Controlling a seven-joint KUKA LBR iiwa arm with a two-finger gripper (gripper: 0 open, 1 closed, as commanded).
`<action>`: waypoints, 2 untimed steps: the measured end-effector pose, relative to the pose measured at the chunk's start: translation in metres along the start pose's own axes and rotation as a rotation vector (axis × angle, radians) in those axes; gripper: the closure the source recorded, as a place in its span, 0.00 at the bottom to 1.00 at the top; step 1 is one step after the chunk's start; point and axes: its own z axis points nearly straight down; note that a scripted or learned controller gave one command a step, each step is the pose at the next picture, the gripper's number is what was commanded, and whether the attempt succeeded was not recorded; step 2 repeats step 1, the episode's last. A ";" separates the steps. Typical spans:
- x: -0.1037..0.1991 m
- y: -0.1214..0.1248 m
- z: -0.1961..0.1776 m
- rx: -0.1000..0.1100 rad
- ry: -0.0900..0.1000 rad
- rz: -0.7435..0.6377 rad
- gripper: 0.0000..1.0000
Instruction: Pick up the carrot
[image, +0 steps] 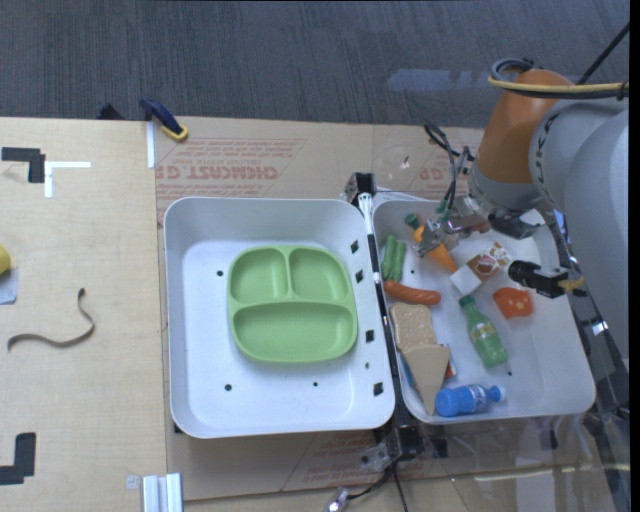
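Note:
The carrot (441, 259) is a short orange piece lying in the upper part of the right bin (560, 385). My gripper (436, 236) hangs right over the carrot's upper end, at the tip of the grey arm with the orange band (515, 125) that comes in from the upper right. The wrist hides the spot where gripper and carrot meet, so I cannot tell whether they touch. The carrot looks to be resting on the bin floor.
Around the carrot in the right bin lie a green vegetable (393, 258), an orange-red sausage (412, 293), bread slices (418, 340), a green bottle (484, 333), a blue bottle (468, 399), a red item (513, 302) and a small packet (486, 264). The left bin (190, 380) holds a green divided plate (293, 304).

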 end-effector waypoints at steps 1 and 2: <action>0.093 0.025 -0.089 -0.003 0.006 -0.067 1.00; 0.093 0.025 -0.089 -0.003 0.006 -0.067 1.00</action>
